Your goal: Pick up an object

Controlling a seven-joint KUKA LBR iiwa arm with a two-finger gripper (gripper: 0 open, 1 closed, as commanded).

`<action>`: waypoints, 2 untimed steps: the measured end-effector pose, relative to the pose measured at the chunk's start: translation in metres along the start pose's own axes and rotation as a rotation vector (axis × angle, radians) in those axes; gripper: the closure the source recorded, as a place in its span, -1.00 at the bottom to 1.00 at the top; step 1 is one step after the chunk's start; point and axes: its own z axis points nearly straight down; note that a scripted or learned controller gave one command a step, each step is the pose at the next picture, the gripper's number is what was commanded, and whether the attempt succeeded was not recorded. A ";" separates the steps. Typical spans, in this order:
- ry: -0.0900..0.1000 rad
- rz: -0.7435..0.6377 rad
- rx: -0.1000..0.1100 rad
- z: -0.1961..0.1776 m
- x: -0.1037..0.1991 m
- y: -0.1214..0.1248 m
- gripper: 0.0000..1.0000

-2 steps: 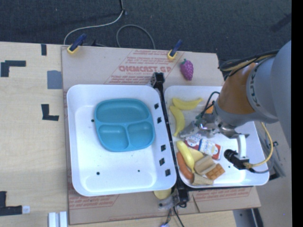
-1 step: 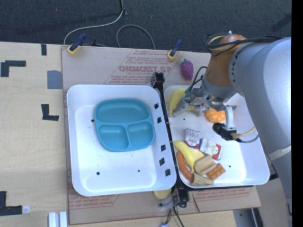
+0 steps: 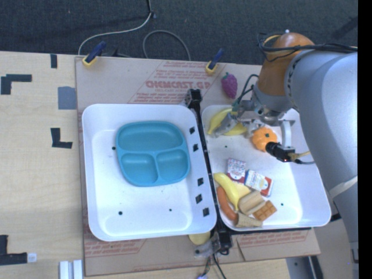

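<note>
My gripper (image 3: 231, 121) hangs low over the back left corner of the right bin (image 3: 311, 193), directly at a yellow banana (image 3: 219, 120) that lies there. The gripper's metal parts overlap the banana, and I cannot make out whether anything is held. An orange toy fruit (image 3: 263, 136) sits just right of the gripper. Nearer the front of the same bin lie two red-and-white packets (image 3: 236, 168), a second yellow banana (image 3: 230, 189), an orange carrot-like piece (image 3: 226, 206), a bread roll (image 3: 251, 201) and a brown cracker (image 3: 265, 211).
The left bin (image 3: 102, 214) holds a blue divided plate (image 3: 154, 153). A purple toy fruit (image 3: 229, 85) lies on the board behind the right bin. A yellow object (image 3: 199, 237) sits at the front edge between the bins. The grey arm (image 3: 325, 103) covers the right side.
</note>
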 end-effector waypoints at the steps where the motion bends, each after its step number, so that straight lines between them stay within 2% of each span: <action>1: -0.009 -0.001 -0.016 -0.022 0.021 0.001 -1.00; 2: -0.007 -0.001 -0.002 -0.029 0.021 -0.002 1.00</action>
